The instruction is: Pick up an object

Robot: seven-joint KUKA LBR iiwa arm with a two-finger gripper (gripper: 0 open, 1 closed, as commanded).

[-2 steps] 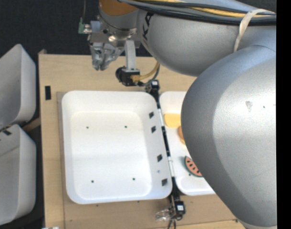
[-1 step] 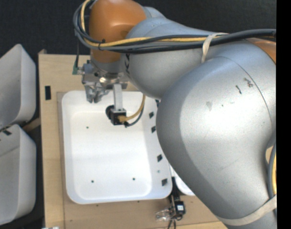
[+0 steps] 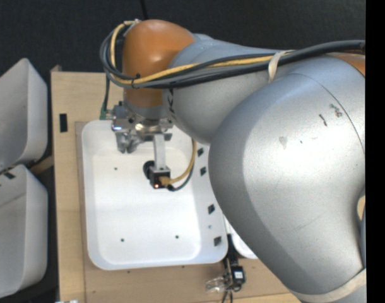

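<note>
My gripper [image 3: 127,145] hangs low over the far end of the white bin [image 3: 98,232], close to its back wall. The orange band and grey wrist sit directly above it. Whether anything is between its tips is too small and shadowed to make out. The bin's white floor shows a few tiny dark dots [image 3: 122,238]. The big grey arm covers the right side of the view and hides whatever lies beneath it.
The bin rests on a pale wooden bench [image 3: 66,188]. Two white tubs [image 3: 12,169] stand off the bench at the left. A small metal clip with a black part [image 3: 225,281] lies by the bench's near edge.
</note>
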